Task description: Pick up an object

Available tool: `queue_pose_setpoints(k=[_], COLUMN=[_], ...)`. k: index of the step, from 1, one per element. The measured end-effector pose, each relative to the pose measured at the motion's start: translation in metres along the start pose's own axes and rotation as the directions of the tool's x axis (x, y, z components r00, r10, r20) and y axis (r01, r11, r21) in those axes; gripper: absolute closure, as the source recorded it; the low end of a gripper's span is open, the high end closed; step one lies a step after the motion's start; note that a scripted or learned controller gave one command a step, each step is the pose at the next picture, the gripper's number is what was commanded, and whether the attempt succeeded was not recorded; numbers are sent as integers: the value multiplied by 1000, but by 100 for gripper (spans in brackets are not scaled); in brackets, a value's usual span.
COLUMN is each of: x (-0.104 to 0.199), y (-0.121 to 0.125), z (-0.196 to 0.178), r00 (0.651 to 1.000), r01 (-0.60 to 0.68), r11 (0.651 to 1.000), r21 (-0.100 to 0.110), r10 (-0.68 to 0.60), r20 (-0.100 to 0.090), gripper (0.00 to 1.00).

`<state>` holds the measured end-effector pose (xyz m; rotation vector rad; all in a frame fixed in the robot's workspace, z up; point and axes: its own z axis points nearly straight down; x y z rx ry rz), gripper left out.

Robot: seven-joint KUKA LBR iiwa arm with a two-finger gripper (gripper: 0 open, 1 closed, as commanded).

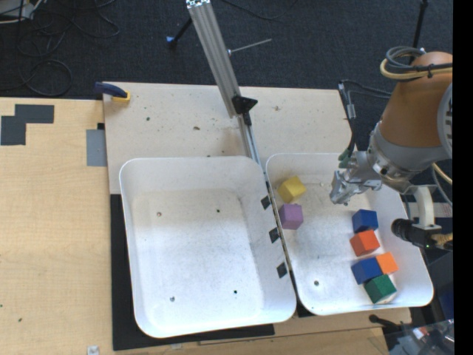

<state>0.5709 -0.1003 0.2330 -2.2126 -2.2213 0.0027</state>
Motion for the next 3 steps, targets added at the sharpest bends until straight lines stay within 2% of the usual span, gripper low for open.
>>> queue_pose_setpoints(k=[1, 2, 3], x=[55, 114, 153], y=[-7, -27, -44], z=[6, 11, 9], r00=[1000, 1000, 1000], r01=[1, 1, -1], r11=[1000, 1000, 1000], r21=[0, 0, 0], r10=[-1, -1, 1], r20=[0, 0, 1], gripper=[100, 100, 100])
